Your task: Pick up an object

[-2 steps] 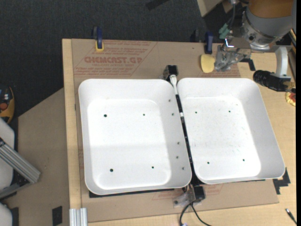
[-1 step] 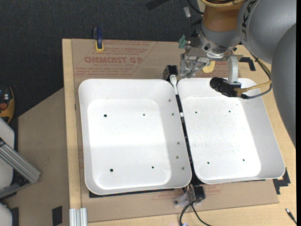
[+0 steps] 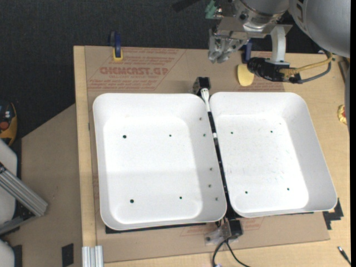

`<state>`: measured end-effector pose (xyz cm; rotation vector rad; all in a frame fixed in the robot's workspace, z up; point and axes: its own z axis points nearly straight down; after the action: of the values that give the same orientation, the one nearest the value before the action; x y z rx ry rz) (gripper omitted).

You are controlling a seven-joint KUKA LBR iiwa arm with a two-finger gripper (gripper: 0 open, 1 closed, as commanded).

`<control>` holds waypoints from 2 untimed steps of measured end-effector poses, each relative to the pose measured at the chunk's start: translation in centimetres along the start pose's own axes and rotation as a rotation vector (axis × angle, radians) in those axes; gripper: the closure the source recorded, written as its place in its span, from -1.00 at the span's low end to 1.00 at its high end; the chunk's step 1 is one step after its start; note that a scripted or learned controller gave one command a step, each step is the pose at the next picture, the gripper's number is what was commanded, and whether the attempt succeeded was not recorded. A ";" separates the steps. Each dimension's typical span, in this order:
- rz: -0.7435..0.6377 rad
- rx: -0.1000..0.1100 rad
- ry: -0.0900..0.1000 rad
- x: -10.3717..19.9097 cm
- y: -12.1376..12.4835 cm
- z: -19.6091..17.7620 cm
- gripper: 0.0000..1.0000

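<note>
Above the bench's far edge, arm's gripper [image 3: 222, 53] hangs beyond the 2 white bins, grip state impossible to tell, small pale yellow object [image 3: 245, 74] on the brown board [image 3: 144, 71] just behind the right bin [image 3: 311, 143], left bin [image 3: 105, 149] beside it.

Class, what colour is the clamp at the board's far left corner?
Blue clamp with a yellow base, seen in the camera view.

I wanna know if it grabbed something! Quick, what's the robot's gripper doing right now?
Gripper: up above the bench past the far edge of the bins; whether it is open or closed cannot be told, and no object shows in it.
</note>
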<state>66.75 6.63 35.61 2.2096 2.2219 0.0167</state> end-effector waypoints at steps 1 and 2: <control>-0.001 0.021 -0.001 7.7 -0.3 8.2 1.00; 0.021 0.003 -0.010 -8.6 -0.1 1.6 1.00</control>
<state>66.70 -1.99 34.04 2.2294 2.1951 0.0029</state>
